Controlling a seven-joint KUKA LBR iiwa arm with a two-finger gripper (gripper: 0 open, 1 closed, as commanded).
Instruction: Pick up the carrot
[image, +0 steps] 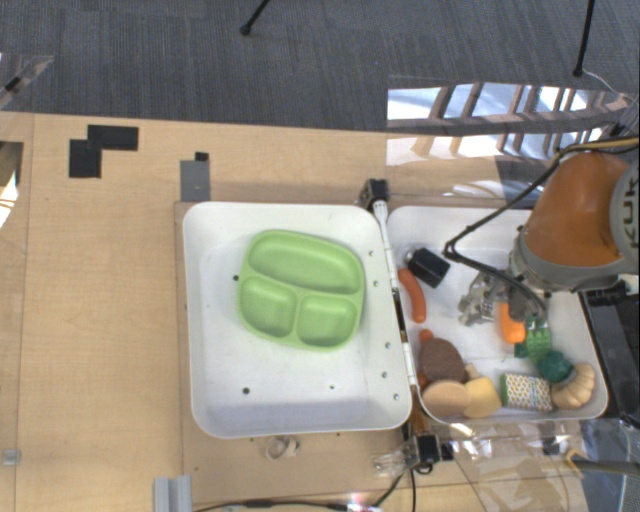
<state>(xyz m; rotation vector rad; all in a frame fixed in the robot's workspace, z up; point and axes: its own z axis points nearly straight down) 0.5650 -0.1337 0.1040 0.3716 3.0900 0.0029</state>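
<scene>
Where the right bin (590, 330) holds one carrot (512, 328), long axis unclear, partly hidden. Gripper (487, 300) just left; opening impossible to tell. Two bins; one green plate (300, 288).

Bins (290, 415): two, white. Divided green plate (300, 288): one, three compartments. Carrot (512, 329): one. Sausage (413, 293): one.

Green divided plate (301, 289) in left bin (215, 400), claw (492, 300) above carrot (512, 328)
</scene>
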